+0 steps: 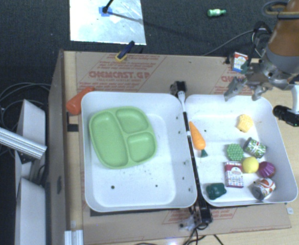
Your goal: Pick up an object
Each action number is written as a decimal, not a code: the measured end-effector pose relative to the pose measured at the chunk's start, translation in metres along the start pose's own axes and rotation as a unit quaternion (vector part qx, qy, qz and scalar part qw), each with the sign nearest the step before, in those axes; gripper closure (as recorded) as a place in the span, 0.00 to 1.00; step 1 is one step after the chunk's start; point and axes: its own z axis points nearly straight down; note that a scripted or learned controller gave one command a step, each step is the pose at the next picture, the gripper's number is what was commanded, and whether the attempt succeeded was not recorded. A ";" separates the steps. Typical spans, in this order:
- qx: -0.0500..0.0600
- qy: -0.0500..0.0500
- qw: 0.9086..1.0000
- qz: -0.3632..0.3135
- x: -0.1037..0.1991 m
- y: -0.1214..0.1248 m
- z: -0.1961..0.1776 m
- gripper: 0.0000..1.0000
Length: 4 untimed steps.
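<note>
My gripper [245, 91] hangs over the far edge of the right bin [213, 115], its two fingers spread apart with nothing between them. Below it in that bin lie a yellow corn piece [245, 122], a carrot [197, 137] against the left wall, a green dotted toy [234, 151], a small can [254, 147], a yellow ball [250, 164], a purple toy [266, 169], a red-and-white carton [233, 175], a dark green toy [216, 190] and another can [262, 188].
The left bin [167, 182] holds a green divided plate [122, 136]. An orange object [76, 101] lies outside that bin's far left corner. A small carton [239, 61] stands on the cardboard behind the right bin, next to the arm.
</note>
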 end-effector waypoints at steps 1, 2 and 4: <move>0.001 0.000 1.000 0.001 -0.028 -0.076 0.080 0.00; -0.001 0.000 1.000 0.000 -0.027 -0.083 0.137 0.00; 0.002 0.002 1.000 0.000 -0.025 -0.145 0.159 0.00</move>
